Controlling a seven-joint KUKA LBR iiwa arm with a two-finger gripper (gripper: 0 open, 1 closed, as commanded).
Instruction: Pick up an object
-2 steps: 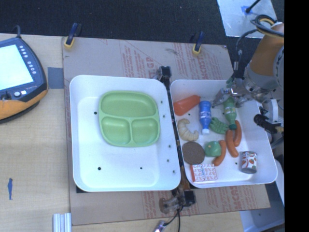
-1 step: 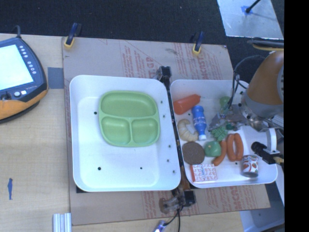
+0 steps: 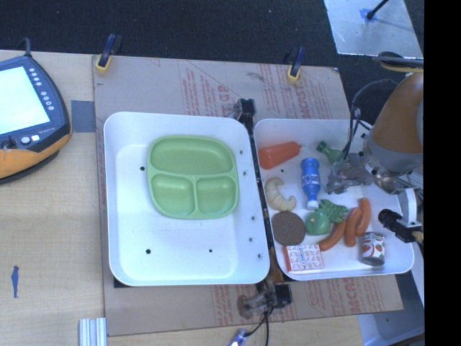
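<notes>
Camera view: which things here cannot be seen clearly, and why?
- Tool: dark and tangled with cables; its state is unclear.
- Arm: cut off by the right edge.
- Can: label too small to read.
- Green bottle: partly hidden behind the tool.
- Card: print too small.

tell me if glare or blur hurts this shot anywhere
Camera view: the pendant screen at left is blown out white; both white bins are bright but their contents stay readable; the gripper is soft and murky beside the blue bottle.
</notes>
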